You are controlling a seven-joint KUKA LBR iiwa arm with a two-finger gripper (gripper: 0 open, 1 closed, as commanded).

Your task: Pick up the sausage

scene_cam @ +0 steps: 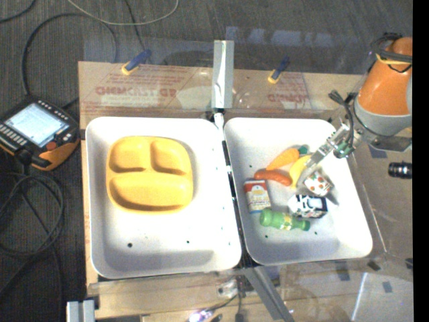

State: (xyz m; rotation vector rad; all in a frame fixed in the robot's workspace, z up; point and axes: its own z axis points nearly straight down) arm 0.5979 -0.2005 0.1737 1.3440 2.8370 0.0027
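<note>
The sausage is a short red-orange piece lying in the middle of the right bin. It sits between an orange carrot and a small red-labelled can. My gripper reaches in from the right and hangs over a yellow banana-like piece, a little to the right of and above the sausage. Nothing is visibly held in it.
A white spotted item, a black-and-white carton and a green bottle crowd the right bin near the sausage. The left bin holds a yellow divided tray. A pendant lies off the bench at left.
</note>
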